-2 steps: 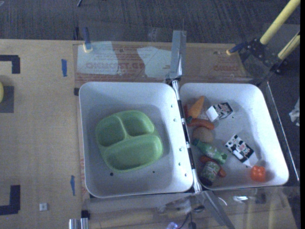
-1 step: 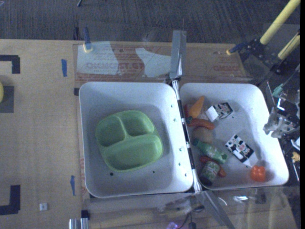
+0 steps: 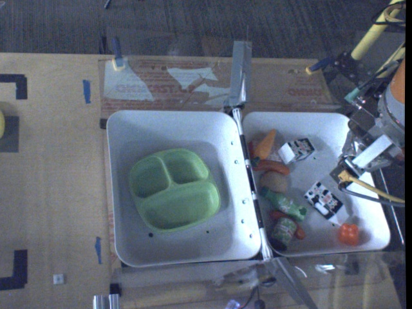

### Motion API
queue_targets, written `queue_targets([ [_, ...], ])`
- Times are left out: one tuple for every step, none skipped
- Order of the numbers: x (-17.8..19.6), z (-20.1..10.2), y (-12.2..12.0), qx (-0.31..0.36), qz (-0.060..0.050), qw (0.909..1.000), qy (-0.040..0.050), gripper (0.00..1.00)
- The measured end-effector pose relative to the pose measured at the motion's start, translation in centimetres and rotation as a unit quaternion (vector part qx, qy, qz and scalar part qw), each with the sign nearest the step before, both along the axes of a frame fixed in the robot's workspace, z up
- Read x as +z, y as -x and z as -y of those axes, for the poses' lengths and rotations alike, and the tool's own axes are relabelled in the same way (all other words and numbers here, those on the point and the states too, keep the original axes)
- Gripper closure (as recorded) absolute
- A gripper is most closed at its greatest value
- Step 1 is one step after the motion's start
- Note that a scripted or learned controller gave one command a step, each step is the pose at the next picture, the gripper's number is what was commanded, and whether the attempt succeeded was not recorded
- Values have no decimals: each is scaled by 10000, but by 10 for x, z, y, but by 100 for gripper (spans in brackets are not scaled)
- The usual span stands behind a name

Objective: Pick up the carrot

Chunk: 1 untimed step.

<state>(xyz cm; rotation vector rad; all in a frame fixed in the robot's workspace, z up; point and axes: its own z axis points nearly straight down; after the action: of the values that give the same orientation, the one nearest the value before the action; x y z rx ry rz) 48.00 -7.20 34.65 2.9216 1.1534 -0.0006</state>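
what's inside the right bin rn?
Right bin: carrot, red vegetable, potato, green bottle, dark jar, two black-white cartons, orange toy. The arm covers its right edge; anything there is hidden.

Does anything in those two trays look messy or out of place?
Nothing looks spilled or broken. The plate sits skewed in the left bin, not square with its walls. In the right bin, the carrot and several other toys crowd against the left wall, some overlapping.

orange carrot (image 3: 264, 144), green tray (image 3: 174, 188)
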Motion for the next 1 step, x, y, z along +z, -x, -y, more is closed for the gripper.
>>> queue_targets([
  [-120,17,-42,266,-14,9996,-10,100],
])
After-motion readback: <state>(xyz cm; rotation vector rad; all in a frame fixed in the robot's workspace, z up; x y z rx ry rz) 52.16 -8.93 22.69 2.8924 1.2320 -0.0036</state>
